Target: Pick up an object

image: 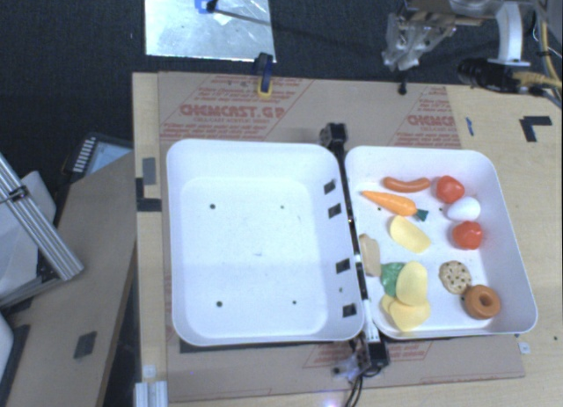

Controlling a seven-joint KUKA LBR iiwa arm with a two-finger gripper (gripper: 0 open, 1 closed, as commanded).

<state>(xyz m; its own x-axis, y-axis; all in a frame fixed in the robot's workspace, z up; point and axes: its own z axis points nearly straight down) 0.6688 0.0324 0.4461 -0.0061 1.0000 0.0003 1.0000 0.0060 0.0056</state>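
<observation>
We noted the gripper (pixel 405 49) raised above the far edge of the bench (pixel 237 106), clear of both bins; whether its jaws were released or clenched we could not tell. The right bin (pixel 519 287) held toy food: carrot (pixel 390 203), sausage (pixel 406 184), two tomatoes (pixel 449 189), egg (pixel 464 210), cookie (pixel 454 276), doughnut (pixel 481 301). The left bin (pixel 255 238) lay alongside, touching it.
</observation>
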